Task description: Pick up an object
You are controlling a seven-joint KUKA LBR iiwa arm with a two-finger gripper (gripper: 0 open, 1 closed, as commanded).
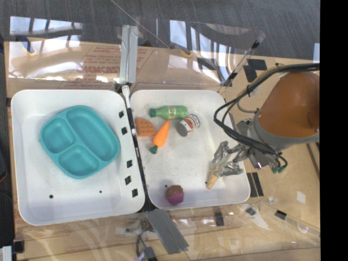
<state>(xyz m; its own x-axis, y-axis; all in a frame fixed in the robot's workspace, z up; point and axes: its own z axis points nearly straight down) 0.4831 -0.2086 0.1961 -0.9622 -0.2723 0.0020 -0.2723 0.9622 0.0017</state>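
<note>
Camera view, left to right: teal divided plate [80, 141] lying in the left bin [22, 200]; right bin [201, 197] holding cracker [144, 126], carrot [161, 135], green bottle [169, 112], can [189, 124], purple cupcake [174, 194]. Gripper [219, 171] hanging low at the right wall, apparently pinching a tan cone-like piece [211, 180]; jaw opening: cannot tell.

Glossy teal plastic plate [80, 141]
</note>
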